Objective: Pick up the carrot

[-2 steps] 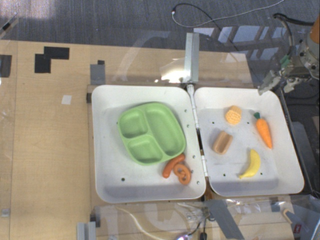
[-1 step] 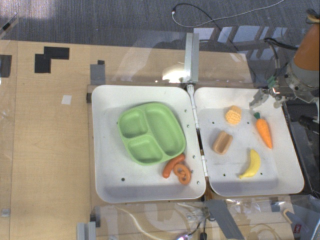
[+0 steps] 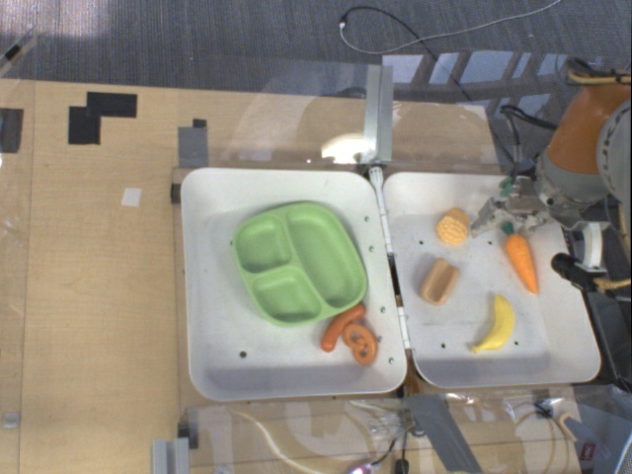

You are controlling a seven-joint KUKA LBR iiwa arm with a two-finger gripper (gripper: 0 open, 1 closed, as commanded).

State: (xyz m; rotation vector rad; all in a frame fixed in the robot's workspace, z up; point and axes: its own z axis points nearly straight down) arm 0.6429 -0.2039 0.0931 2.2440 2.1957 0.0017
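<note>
2 bins on your desk, and the carrot (image 3: pixel 521 262) lies in the right bin (image 3: pixel 568 363), near its right wall, leaf end up toward the gripper (image 3: pixel 515 208). Your arm hovers just above that top end; can't tell if the jaws are spread or pressed together. Looks like a light, stiff plastic toy, probably slick and tapered, so I'd grab the thick upper half across its width. Banana (image 3: pixel 496 326) sits below-left, the bread roll (image 3: pixel 438 281) and corn (image 3: pixel 453 229) further left, all apart. Nothing really blocks you except the bin wall close by.
</note>
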